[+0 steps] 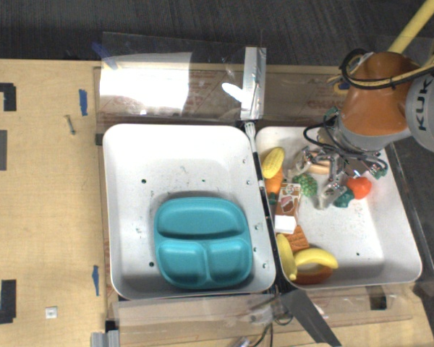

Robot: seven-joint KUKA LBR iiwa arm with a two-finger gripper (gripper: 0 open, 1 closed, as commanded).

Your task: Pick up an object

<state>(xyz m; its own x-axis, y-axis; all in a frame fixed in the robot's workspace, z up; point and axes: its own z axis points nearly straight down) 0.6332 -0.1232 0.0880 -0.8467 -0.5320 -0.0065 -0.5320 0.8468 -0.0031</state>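
1. Banana [312, 257]: near edge of right bin [390, 248], long axis left-right, well nearer than the tool.
2. Gripper [335, 186]: far part of right bin, above toy food; finger state cannot be told.
3. Corn cob [273, 162]: left of gripper.

Two bins side by side on the bench [36, 194]. Left bin [130, 157] holds a divided tray [202, 242] toward its near edge. Right bin [376, 251] holds the clutter: corn cob [273, 162] at its far left, a carton [289, 199] just in front of it, a broccoli piece [307, 186] right of the carton. Banana [316, 257] lies near the front left corner, a small block [285, 225] just behind it. Gripper [334, 188] is down in the far half, a tomato-like piece [360, 187] just right of it. A clear sheet [148, 85] lies behind the left bin.
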